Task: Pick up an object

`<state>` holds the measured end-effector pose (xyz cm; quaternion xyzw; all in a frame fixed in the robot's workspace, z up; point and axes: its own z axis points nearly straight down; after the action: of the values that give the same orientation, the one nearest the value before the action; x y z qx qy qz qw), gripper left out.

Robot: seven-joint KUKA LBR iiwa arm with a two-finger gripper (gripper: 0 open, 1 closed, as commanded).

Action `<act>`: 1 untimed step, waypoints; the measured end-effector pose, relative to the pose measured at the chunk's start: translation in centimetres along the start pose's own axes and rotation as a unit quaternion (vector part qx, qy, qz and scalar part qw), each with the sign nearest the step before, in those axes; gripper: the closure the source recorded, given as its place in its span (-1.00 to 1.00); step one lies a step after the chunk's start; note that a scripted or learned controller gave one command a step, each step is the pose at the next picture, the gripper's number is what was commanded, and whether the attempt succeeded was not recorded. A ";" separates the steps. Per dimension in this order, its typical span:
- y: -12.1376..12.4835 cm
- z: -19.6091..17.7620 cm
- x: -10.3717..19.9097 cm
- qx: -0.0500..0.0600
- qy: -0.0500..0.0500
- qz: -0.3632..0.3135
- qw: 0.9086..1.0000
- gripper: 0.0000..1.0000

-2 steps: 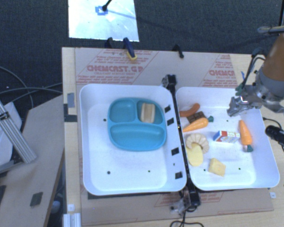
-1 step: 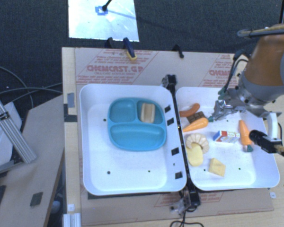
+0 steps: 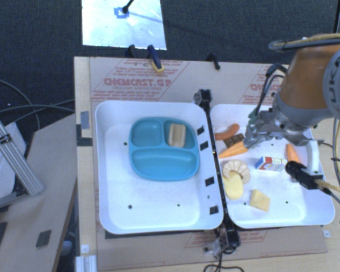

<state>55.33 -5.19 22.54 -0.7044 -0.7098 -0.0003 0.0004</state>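
Camera view from above the bench showed me two white bins side by side, the left bin [image 3: 110, 205] and the right bin [image 3: 317, 211], meeting along a black divider strip.

My arm [image 3: 311, 84] came in from the right, its orange band bulking over the right bin's far edge. The gripper [image 3: 254, 134] hung low over the far-left part of the right bin, its tip right at the wide end of an orange carrot [image 3: 233, 150] that lay pointing toward the divider. I could not tell how the jaws stood; the wrist body hid them from my angle, and I saw nothing clearly held.

Just beyond that carrot, nearer the bin's far edge, lay a reddish sausage [image 3: 227, 132]. Toward the middle of the bin sat a small red, white and blue carton [image 3: 271, 163], with a second carrot piece [image 3: 293, 152] just to its right, near the right wall. Close to the divider I saw a ridged, pale shell-shaped toy [image 3: 236, 169] touching a yellow rounded piece [image 3: 233, 187] on its near side. A yellow cheese wedge [image 3: 260, 200] rested toward the near edge, apart from the others.

In the left bin a blue divided plate [image 3: 158, 166] sat near the centre, with a tan bread slice [image 3: 177, 135] in its far-right compartment.
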 end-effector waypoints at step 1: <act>0.1 0.0 -0.4 -0.001 -0.001 0.003 1.000 1.00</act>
<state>55.44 -5.58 22.51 -0.7062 -0.7081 -0.0006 -0.0005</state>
